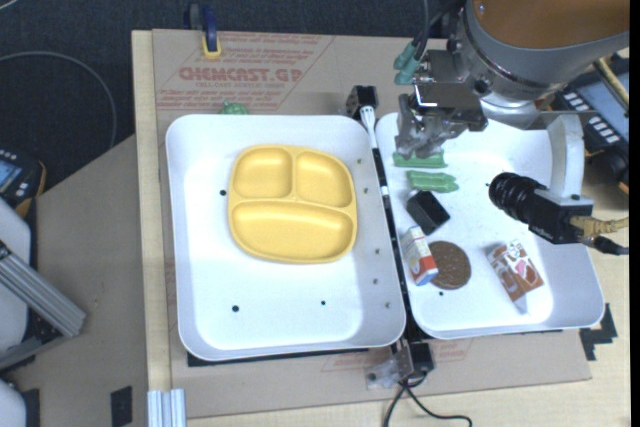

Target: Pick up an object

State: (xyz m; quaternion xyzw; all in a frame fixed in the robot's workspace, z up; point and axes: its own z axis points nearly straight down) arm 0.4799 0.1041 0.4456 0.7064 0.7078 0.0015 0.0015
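The grey two-finger tool [422, 147] hangs low in the right shallow white bin [575, 315], at a flat green plastic piece [432, 180]. Whether it pinches anything cannot be told. Nothing looks lifted, so the pick seems unfinished: grasp and raise remain.

Robot lab, arm [560, 5] over worktop [160, 215] w/ 2 white bins [200, 315], loose cables [60, 65], alu rail [40, 290]

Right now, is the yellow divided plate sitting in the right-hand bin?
No, the yellow divided plate lies in the left bin, alone.
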